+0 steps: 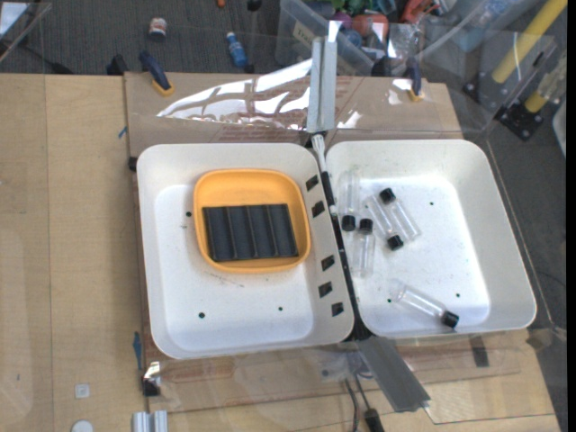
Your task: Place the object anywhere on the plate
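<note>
On the surface (63,241) sit two white bins side by side: the left bin (171,327) holds an orange plate (209,187) with a dark ribbed tray (250,232) lying on it, toward six o'clock of the plate's middle. In the right bin (504,268), clear black-capped tubes lie loose, a cluster (373,219) at about ten o'clock of the bin and one tube (425,306) apart at six o'clock, none touching the plate. I cannot tell the state of the jaws.

A pale wooden surface (63,241) stood on dark grey carpet (108,16). Behind it sat a clear plastic tub (378,12) of colourful clutter, and small tools lay scattered on the floor.
</note>
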Controlling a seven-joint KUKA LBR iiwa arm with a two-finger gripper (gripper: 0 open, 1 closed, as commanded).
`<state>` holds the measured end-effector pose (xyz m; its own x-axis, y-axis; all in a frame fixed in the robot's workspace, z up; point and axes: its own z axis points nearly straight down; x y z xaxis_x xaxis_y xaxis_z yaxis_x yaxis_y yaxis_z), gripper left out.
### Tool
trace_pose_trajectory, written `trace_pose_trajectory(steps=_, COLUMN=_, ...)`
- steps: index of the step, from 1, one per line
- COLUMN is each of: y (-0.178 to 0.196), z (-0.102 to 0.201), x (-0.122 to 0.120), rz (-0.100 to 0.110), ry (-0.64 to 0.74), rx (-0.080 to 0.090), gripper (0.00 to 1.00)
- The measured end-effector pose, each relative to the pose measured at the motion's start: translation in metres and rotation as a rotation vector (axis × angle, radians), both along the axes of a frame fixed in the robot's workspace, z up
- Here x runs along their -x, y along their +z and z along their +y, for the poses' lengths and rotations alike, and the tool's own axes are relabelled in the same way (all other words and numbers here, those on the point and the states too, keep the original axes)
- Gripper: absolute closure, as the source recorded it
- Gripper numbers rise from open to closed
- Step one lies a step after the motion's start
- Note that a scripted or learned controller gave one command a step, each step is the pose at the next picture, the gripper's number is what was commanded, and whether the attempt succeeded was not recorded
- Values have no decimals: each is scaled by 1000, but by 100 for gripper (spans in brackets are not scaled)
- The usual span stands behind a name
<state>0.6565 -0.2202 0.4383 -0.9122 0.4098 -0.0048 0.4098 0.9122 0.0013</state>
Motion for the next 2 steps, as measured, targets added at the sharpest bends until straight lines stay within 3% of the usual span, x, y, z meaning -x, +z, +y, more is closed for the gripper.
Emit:
trace_pose_trajectory(steps=1, y=-1, z=-1, x=-2, rz=-3, ry=399, rx=3, gripper=100)
trace_pose_trajectory(steps=2, y=0, z=0, x=-9, rz=-6, ry=524, rx=5, gripper=100)
